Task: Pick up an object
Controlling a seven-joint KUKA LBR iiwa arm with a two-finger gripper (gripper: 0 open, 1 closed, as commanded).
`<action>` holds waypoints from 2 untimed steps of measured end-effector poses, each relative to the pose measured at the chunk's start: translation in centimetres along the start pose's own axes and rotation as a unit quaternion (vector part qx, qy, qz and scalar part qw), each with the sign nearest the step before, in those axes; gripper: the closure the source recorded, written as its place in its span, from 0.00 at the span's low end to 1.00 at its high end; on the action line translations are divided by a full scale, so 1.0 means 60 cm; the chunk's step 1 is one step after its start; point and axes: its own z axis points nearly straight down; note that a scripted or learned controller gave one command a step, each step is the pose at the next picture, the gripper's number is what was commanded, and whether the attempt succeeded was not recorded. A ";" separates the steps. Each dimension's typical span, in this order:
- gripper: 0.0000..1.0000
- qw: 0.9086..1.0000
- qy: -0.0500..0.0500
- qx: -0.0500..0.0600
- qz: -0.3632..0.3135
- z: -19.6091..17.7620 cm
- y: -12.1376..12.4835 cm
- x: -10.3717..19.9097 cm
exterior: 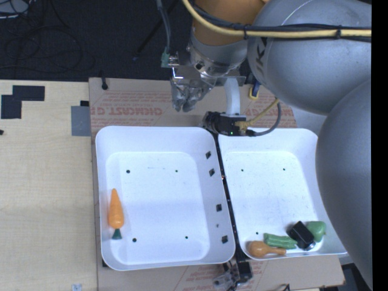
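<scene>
Toy carrot lay in the left bin, hard against its left wall, near the front corner. Long axis ran roughly front-to-back in the view, nearly vertical on screen; orange body toward the back, small green top at the near end. End effector hung beyond the back rim of the left bin, over the cardboard sheet on the tabletop, nothing seen between its fingers; whether they were spread or pressed together could not be told. Carrot sat well apart from the end effector, toward the front and left of it, with bare bin floor between.

Right bin held a cluster in its front right corner: an orange-tan pear-shaped piece, a green pod-like piece, a black block, a green lump, all touching or just beside each other. Black divider ran between the bins. Grey arm covered the right side of the view.
</scene>
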 end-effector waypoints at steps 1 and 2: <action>1.00 1.000 -0.001 0.002 0.000 -0.049 0.000 0.082; 1.00 1.000 0.001 -0.003 0.000 -0.269 0.001 0.142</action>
